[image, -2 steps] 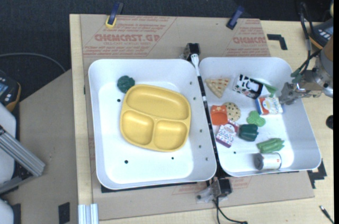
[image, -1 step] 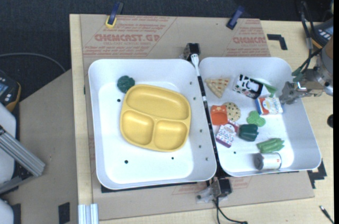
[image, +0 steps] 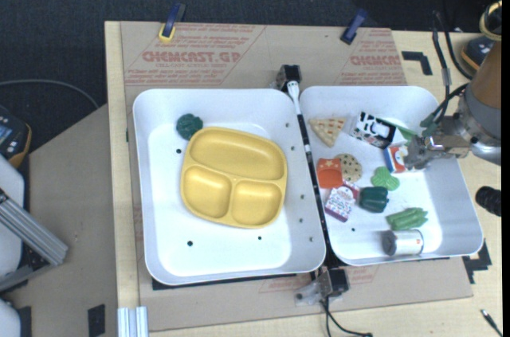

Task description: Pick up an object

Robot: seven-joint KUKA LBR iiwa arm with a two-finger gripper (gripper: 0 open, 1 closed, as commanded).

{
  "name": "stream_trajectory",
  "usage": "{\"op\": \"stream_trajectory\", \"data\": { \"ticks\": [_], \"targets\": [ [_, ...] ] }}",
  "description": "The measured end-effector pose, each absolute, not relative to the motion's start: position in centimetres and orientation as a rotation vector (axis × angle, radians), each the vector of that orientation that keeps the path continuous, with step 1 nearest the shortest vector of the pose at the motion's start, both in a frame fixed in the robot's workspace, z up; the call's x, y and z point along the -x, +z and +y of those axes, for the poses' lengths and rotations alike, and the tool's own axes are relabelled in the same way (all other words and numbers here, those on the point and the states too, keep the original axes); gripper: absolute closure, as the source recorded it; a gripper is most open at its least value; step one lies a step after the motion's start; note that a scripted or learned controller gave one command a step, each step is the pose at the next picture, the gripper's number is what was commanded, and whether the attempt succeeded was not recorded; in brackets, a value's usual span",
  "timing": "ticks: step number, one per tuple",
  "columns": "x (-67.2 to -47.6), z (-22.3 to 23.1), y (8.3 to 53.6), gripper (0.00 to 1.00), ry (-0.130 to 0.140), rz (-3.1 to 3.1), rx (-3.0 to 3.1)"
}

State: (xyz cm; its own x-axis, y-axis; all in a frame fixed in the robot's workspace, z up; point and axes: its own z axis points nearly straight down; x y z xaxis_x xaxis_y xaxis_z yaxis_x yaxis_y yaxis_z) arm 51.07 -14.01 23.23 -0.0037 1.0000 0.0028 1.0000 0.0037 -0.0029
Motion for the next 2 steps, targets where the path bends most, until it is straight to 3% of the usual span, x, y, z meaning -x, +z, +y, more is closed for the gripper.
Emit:
{"op": "stream_trajectory", "data": {
  "ticks": [1, 2],
  "targets": [
    [-50.0, -8.1, 22.8, 1.00, -0.001, -2.224, 2.211],
    [-48.9, -7.0, 21.5, 1.00, 0.003, -2.220, 2.217]
  ]
}}
